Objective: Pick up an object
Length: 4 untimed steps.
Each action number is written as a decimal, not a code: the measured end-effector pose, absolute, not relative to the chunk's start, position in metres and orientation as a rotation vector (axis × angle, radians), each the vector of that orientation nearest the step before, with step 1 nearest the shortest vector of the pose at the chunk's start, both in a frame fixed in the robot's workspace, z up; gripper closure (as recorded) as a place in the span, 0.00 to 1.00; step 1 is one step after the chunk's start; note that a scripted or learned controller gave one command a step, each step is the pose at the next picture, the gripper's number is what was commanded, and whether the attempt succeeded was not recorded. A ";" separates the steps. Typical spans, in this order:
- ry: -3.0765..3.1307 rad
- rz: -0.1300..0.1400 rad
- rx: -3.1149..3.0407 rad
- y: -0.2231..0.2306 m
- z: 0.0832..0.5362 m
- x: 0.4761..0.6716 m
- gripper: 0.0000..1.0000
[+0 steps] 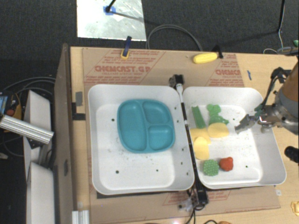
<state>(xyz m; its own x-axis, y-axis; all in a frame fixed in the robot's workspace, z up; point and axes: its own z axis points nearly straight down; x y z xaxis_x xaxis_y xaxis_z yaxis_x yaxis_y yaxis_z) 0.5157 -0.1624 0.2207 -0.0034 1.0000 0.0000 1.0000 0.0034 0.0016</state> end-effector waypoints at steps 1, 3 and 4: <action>2.226 -0.002 2.223 -0.138 0.166 0.485 0.00; 2.218 0.001 2.221 -0.154 0.084 0.486 0.00; 2.223 0.014 2.199 -0.133 0.168 0.590 0.00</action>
